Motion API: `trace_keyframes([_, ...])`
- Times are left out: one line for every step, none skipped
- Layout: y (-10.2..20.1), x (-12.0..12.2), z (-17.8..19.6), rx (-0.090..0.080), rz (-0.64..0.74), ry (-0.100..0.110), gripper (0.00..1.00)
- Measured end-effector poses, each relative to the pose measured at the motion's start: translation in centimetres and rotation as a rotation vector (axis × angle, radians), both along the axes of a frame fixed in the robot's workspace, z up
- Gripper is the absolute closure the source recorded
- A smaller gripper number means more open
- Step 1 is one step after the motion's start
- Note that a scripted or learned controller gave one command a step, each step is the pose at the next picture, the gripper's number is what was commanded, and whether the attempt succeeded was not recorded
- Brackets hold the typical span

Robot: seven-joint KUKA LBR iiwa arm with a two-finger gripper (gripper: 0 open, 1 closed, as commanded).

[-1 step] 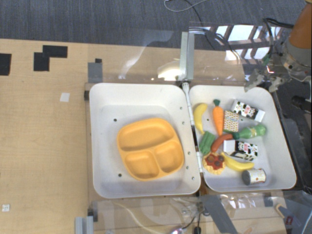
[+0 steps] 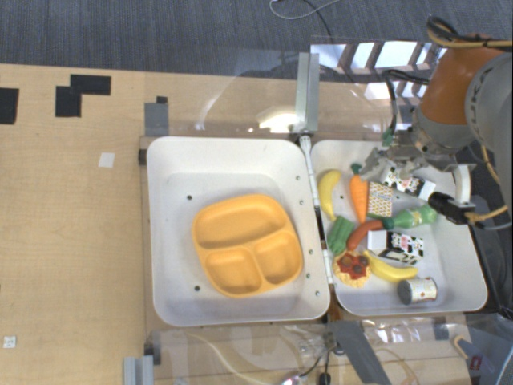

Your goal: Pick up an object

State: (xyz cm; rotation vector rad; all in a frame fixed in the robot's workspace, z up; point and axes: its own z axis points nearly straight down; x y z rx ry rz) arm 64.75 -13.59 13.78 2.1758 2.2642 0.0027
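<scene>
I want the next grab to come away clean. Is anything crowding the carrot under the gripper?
Yes. The carrot has a yellow banana to its left and a patterned box against its right side. The gripper sits above the bin's upper part, nearby.

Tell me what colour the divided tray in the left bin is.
Orange-yellow tray, seen in the camera view.

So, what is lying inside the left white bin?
Inside the left bin lies one yellow divided tray, with three compartments that hold nothing visible. Bare white floor surrounds it. Whatever is under the tray is covered and cannot be seen.
</scene>
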Motion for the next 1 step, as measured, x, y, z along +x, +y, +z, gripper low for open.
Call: trace_keyframes([4.31,-4.87,-3.94,-0.013,0.174,-0.03,0.0])
